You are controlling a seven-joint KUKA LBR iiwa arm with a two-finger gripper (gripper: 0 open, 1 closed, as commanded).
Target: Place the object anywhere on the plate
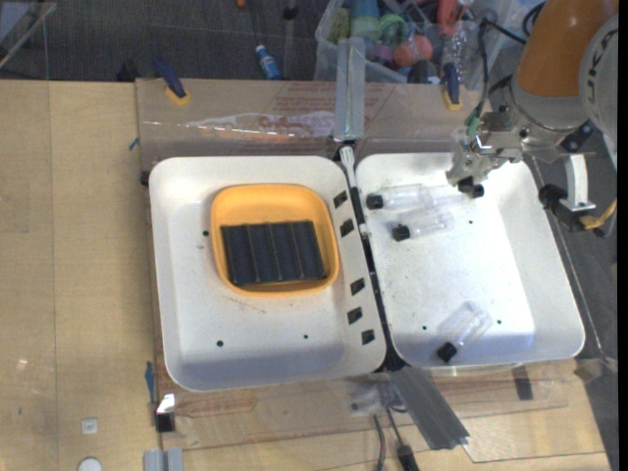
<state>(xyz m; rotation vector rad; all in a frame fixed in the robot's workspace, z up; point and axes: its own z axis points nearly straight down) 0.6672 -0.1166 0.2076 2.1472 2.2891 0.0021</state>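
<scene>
An orange plate (228, 210) lies in the left bin (186, 332), and a black ribbed slab (273, 252) covers most of its floor. Three clear vials with black caps lie in the right bin (530, 292): one at the back left (404, 197), one just in front of it (424, 225), and one near the front (462, 325). My gripper (467, 179) hangs over the back edge of the right bin, to the right of the back vial and apart from it. I see nothing held in it.
A row of black clips (353, 258) runs along the seam between the bins. A clear box of colourful toys (412, 13) stands behind the bench. The grey arm with its orange band (567, 37) comes in from the upper right.
</scene>
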